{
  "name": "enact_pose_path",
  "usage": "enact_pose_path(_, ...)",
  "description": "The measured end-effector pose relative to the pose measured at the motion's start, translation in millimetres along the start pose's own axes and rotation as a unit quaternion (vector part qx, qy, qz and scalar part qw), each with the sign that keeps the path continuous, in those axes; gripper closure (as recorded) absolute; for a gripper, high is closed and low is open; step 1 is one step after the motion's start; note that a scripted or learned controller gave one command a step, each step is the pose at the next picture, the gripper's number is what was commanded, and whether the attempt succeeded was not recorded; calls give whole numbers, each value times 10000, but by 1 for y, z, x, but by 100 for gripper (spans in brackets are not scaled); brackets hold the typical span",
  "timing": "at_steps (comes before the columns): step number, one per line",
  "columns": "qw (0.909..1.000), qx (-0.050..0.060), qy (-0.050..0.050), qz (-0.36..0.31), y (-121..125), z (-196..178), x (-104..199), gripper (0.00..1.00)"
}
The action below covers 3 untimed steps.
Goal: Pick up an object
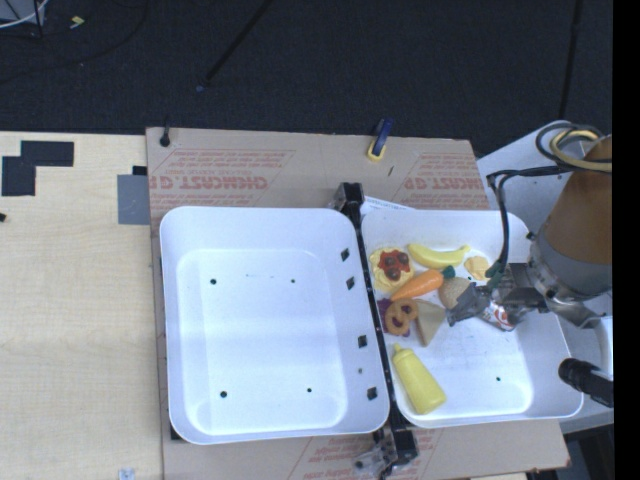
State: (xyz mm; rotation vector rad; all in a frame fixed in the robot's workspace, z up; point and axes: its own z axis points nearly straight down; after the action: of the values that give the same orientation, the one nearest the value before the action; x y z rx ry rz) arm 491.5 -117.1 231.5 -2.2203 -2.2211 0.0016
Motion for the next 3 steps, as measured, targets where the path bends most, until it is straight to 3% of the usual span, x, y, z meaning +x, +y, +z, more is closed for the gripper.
enact_pose_path(1, 10000, 7, 14, -5, 53, 143, 29, 0)
enact_pose_path(2, 10000, -18, 9, -8, 6, 39, 55, 0)
enact_pose_path(3, 10000, -24, 2, -25, 72, 9, 97, 0)
